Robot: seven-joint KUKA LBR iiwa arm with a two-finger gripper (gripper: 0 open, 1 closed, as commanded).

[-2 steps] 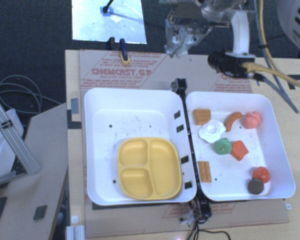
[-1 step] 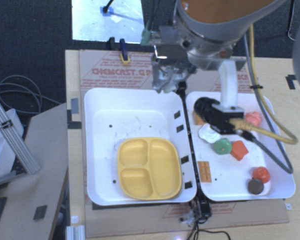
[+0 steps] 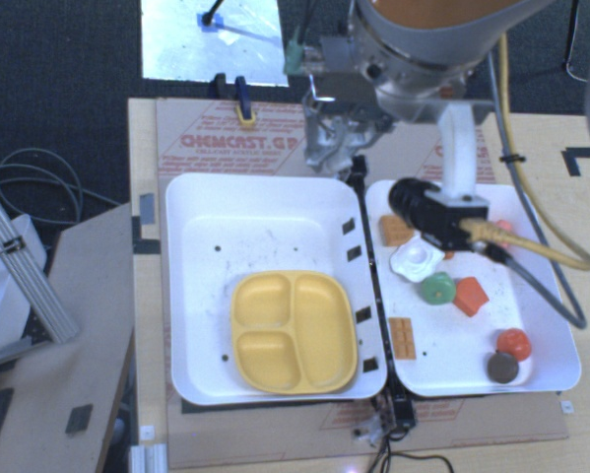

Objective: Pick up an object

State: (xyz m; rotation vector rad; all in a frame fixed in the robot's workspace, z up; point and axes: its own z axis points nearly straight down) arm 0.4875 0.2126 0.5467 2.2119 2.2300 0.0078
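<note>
Looking down on two white bins side by side. The left bin [image 3: 265, 230] holds a yellow divided tray [image 3: 295, 329]. The right bin [image 3: 452, 348] holds small toy pieces, loosely scattered: an orange block [image 3: 396, 230], a white piece [image 3: 415, 260], a green piece [image 3: 437, 289], a red block [image 3: 471, 296], a red ball [image 3: 513, 342] and a brown ball [image 3: 502, 367].

My claw [image 3: 332, 154] hangs at the bins' far rim, near the divider. It is blurred, and I cannot tell whether it is spread or pressed together; nothing shows in its grip.

I would go for the red block. It looks light and stiff, with flat sides to pinch across. The balls would likely roll away.
</note>
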